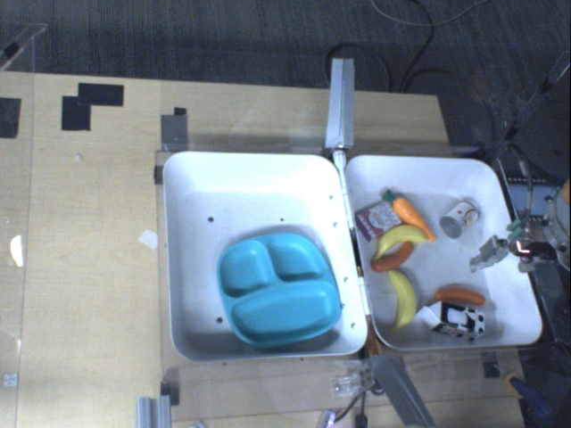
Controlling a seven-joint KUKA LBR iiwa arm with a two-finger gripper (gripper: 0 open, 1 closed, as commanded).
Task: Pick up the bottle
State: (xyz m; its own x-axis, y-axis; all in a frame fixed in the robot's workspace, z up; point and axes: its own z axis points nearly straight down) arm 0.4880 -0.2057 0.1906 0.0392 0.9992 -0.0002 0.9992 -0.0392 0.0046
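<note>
Wooden bench [80,239] carries 2 white bins. Right bin [428,169] is landmark: bottle [455,319], white with black patches, lies on side in its near corner. Gripper [493,252] hovers at its right edge, finger spread unclear, likely approaching bottle.

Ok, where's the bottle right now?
In the right bin, near its front edge: the bottle lies just below a sausage, right of a banana.

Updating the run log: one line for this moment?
gripper over right bin | bottle lying near front, not held | blue tray in left bin
</note>
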